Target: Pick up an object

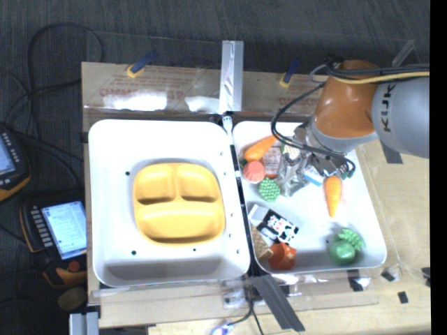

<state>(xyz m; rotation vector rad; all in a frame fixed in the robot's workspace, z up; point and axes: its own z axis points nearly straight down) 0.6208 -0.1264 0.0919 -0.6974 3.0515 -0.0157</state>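
Observation:
The right bin (367, 218) holds several toy foods. An orange carrot (260, 147) lies at its upper left, with a pink-red round piece (253, 171) and a green bumpy ball (269, 188) just below it. A second carrot (334, 195) lies upright on the right side. A black-and-white cow-patterned piece (278, 227), a red-orange item (282, 256) and a green broccoli-like item (344, 247) lie near the front. My gripper (297, 175) reaches down into the upper middle of this bin, between the green ball and the right carrot, beside a small blue-and-white item (313, 179).
The left bin (112, 145) holds a yellow divided tray (179, 202). A metal divider post (231, 75) stands behind the bins. Cables loop over the arm's orange band (345, 107). Handheld devices (59, 229) lie left of the bench.

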